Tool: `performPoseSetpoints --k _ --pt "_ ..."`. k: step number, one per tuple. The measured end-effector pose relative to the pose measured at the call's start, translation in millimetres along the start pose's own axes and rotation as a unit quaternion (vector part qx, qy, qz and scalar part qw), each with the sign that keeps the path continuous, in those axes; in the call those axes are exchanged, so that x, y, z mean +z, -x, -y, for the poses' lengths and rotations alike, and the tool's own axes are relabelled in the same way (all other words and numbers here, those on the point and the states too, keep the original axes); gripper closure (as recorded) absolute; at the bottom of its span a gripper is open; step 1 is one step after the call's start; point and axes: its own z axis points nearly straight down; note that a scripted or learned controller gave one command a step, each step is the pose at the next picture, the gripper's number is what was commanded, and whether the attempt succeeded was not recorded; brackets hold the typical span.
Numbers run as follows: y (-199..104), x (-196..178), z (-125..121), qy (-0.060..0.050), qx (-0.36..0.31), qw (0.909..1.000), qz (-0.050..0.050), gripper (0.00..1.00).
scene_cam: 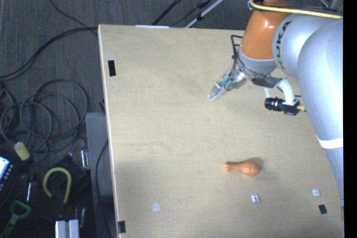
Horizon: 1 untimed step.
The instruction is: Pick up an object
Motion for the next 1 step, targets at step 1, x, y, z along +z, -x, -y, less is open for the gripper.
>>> performPoseSetpoints --k 1 --pt "-37.2 -90.2 -22.9 -0.001 0.061 0.9981 0.001 1.00"
